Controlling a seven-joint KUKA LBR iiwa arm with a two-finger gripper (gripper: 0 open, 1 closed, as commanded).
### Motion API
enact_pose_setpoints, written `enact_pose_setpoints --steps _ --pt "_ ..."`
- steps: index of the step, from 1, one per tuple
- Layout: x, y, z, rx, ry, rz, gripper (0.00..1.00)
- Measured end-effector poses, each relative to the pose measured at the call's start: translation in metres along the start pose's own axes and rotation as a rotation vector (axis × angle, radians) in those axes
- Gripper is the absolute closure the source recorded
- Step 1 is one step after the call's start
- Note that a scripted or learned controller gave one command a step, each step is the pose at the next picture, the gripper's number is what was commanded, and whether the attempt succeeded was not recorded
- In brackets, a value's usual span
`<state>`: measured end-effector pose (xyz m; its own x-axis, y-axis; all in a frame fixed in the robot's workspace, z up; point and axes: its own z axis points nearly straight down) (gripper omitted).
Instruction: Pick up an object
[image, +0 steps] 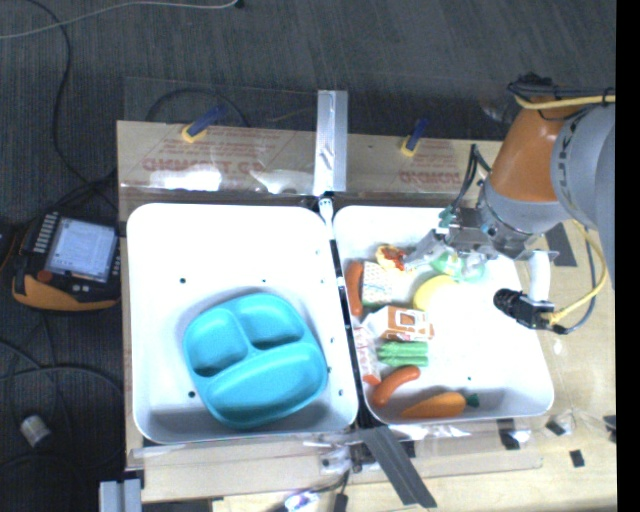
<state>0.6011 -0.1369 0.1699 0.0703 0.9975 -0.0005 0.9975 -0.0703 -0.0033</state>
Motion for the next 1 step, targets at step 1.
enact_pose_setpoints --steps 1 --pt "-0.0474 0.0726 0.082 -0.009 -0.002 0.046 0.0"
